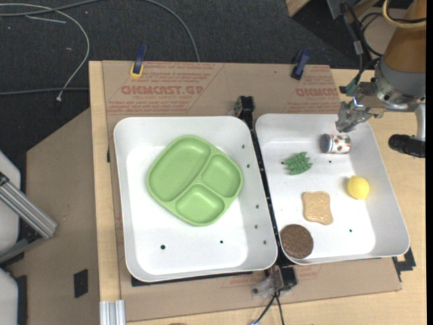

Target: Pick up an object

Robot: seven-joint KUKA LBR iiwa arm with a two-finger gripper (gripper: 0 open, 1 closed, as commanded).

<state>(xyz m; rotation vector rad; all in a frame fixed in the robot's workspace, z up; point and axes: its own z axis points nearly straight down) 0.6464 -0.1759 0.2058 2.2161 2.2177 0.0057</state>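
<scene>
Nearest the camera, at six o'clock in the right bin (385, 242), lies a brown disc (296, 240), then a toast piece (317, 207) and a yellow ball (358, 187). Further back sit a green sprig (296, 162) and, at twelve o'clock, a small spotted cup (337, 143) lying just under the hand (349, 119). Whether the hand is apart or together I cannot tell. This looks like the approach step; next comes lowering squarely over the cup.
</scene>
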